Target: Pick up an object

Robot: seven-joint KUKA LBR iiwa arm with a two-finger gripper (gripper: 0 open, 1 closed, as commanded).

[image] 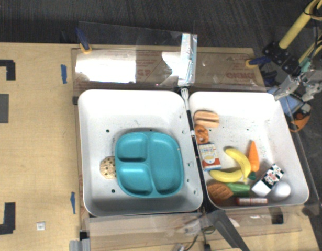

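While the arm sits off past the far right corner of the right bin (286, 120), nothing in that bin is in hand yet. The gripper (302, 88) hangs outside the rim, tangled visually with cables and a blue fitting; from where I stand I cannot tell how its working end is set, nor that it has hold of anything.

Landmark: the banana (235, 163), lying mid-bin. Just left of it, touching or nearly so, a small carton (209, 156); beyond that, toward the bin's far left corner, a hot dog (207, 117) with a pretzel-like piece (202, 134) beside it. Right of the banana, a carrot (253, 155) stands close. Near side of the banana: a brown cookie-like lump (220, 192), a green piece (236, 187), a black-and-white block (272, 176) and a white ball (280, 190).

Left bin (92, 109) holds a teal divided plate (148, 162), a cookie (108, 167) touching its left edge.

Risks, as I judge them: the crowd around the banana means a descent may straddle two items or nudge one aside; the ball could roll away; things tight against the near wall leave little room on that side.
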